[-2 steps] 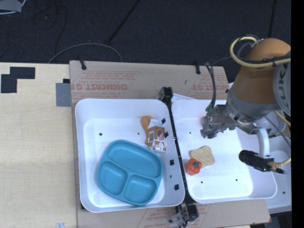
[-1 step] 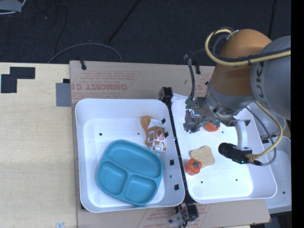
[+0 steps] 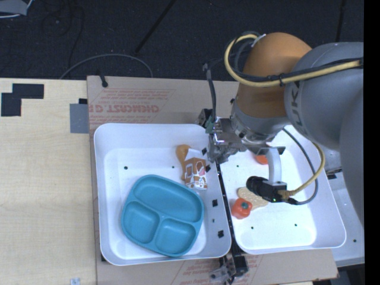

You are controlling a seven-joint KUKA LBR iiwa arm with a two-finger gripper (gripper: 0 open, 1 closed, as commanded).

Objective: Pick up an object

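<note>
The gripper (image 3: 217, 146) hangs over the wall shared by the two bins, toward their far edge. Whether it is open or closed I cannot tell, and nothing is seen held in it.

Just beside it, in the left bin (image 3: 110, 159), a small printed packet (image 3: 196, 174) lies close to the right wall, and a tan piece (image 3: 182, 154) touches the packet's far side. A blue divided plate (image 3: 161, 215) fills the near part of this bin.

In the right bin (image 3: 309, 230), a red-orange round toy (image 3: 241, 208) lies near the left wall and touches a pale flat piece (image 3: 252, 198). A small orange thing (image 3: 261, 158) lies farther back, partly hidden by the arm.
</note>
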